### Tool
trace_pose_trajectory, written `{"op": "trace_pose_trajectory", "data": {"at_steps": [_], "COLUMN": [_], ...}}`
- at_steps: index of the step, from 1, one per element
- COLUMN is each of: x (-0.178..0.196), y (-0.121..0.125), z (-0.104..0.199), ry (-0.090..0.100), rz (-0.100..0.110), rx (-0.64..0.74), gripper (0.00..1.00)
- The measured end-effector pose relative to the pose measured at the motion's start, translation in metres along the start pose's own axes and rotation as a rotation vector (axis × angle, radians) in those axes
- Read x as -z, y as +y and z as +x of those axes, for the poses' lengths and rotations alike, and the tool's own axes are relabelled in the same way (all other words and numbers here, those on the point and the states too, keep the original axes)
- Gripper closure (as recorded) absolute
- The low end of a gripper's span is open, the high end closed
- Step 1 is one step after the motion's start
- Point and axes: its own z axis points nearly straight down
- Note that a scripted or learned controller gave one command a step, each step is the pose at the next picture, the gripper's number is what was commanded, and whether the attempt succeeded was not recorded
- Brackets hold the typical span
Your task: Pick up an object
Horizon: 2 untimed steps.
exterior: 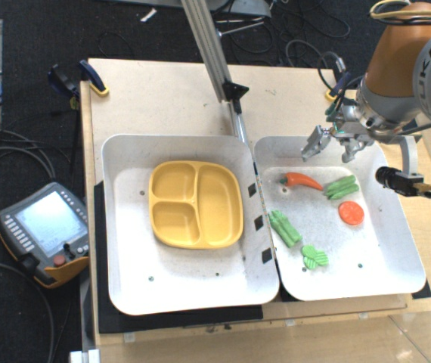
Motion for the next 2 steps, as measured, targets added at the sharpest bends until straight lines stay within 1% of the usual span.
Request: {"op": "trace_pose_trajectory", "data": {"at_steps": [1,2], "x": [0.000,-0.045], "y": [0.000,0.006], "z": [0.000,0.003], "ry": [-0.001,-0.001], "rz": [0.000,0.003], "rx": [0.001,0.002], "gripper": [0.00,0.00]}}
